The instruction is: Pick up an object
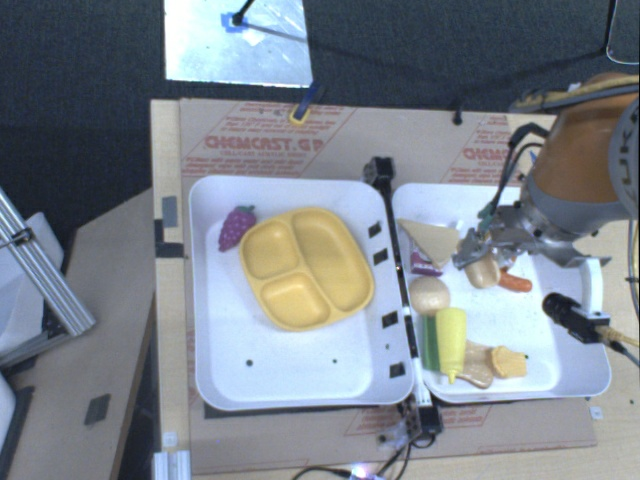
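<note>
At right of frame, the gripper point(480, 253) sits low over a tan object point(483, 273) in the right bin point(575, 373), apparently positioned to grasp; its state I cannot tell.

Both bins, left bin point(210, 368) and right bin point(580, 363): smooth white plastic, slight sheen. Divided tray point(300, 266): yellow plastic, smooth, semi-gloss. Grapes point(236, 227): purple, bumpy, matt. Yellow bottle point(451, 340): glossy plastic. Bench sheet point(260, 138): brown paper-like, printed red, matt. Square plate point(238, 26): dull brushed metal. Gripper point(478, 255): grey metal, satin.
</note>
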`<state>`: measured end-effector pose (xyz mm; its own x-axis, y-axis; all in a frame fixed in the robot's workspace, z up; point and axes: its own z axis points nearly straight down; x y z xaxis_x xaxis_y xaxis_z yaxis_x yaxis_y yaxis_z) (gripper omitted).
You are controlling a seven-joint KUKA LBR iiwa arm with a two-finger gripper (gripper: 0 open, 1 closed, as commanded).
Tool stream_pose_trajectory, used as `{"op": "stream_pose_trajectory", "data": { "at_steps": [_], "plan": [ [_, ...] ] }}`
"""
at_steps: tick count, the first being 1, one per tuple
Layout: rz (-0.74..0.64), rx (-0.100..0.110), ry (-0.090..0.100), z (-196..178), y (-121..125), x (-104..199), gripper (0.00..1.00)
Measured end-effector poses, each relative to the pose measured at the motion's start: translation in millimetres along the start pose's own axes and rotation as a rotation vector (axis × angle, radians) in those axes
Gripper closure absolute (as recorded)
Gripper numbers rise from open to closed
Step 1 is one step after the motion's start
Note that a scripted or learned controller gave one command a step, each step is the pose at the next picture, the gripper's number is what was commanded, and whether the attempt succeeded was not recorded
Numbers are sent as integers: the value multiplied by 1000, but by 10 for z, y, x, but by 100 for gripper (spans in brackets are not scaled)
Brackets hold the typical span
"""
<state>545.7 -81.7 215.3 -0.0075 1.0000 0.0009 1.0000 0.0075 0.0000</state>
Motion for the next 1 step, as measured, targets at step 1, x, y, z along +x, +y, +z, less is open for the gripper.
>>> {"op": "stream_pose_trajectory", "data": {
  "at_steps": [1],
  "plan": [
    [-1, 1, 1, 16, -181, 528, 100]
  ]
}}
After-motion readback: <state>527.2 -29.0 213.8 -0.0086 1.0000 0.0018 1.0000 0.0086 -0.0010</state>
